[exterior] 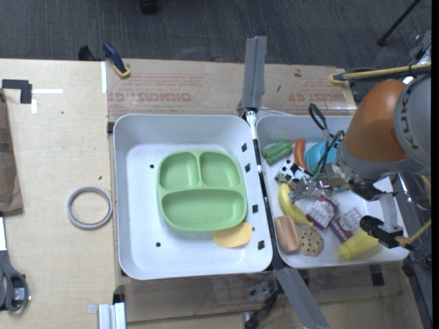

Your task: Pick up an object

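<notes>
The arm reaches into the right bin, with the gripper low among the clutter, just beside the banana and above a red packet. Finger state: cannot tell. No object is seen held. Judged status: grasp not secured; closing and lifting remain.

Right bin crowded: banana, cookie, packets packed close. Left bin roomier; green tray fills its middle, margins open.
</notes>
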Controlling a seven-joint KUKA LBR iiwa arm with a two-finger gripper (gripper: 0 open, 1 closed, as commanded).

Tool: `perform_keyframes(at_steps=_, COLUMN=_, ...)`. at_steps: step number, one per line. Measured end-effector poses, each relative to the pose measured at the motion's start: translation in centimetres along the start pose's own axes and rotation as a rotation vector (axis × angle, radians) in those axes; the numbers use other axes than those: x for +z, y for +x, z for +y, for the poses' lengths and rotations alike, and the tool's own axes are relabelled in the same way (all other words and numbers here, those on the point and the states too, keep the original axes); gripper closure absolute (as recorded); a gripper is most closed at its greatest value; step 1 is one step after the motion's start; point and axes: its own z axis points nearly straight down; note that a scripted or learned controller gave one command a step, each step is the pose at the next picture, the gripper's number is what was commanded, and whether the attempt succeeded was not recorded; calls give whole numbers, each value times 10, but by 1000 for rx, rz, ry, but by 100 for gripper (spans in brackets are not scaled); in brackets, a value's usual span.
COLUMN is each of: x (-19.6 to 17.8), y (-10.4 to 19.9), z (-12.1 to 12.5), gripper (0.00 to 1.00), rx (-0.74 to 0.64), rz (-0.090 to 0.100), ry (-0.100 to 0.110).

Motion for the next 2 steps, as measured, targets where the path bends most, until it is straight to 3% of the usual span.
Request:
perform_keyframes(at_steps=1, x=28, y=-35, z=40, gripper=0, rx=76, rz=4, ry=3)
perform_keyframes(at_steps=2, x=20, y=-35, z=39, gripper=100, rx=78, rz=5, ry=4)
